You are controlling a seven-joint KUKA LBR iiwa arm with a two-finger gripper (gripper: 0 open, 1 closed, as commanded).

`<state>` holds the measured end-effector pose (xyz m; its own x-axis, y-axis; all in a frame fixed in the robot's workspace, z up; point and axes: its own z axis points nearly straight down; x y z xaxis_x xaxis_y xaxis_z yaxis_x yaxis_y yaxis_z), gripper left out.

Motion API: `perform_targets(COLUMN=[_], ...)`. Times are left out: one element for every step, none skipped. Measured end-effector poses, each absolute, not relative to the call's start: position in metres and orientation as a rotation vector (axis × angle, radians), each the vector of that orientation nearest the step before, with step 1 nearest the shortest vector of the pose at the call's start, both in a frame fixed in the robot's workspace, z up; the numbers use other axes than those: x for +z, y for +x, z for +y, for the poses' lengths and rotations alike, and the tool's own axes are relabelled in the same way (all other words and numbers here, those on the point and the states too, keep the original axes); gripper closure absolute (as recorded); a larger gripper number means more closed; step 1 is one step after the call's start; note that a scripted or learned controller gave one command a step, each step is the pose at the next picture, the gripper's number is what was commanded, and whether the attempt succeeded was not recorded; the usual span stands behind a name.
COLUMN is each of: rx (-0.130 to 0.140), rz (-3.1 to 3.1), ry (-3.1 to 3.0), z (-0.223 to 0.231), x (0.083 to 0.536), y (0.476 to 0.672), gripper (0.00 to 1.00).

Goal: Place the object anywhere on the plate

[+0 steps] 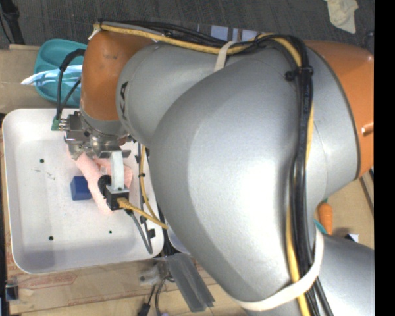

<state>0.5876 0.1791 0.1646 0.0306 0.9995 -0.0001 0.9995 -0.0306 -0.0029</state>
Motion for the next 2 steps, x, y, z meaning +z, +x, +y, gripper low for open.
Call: perform_targets(rx=[0.006, 0.002], rz=[-2.138, -2.169], ry=[-2.297, -2.269], z=[0.114, 0.095], x=[0.14, 0.192], y=[0.647, 0.656], gripper=[1.0, 1.0])
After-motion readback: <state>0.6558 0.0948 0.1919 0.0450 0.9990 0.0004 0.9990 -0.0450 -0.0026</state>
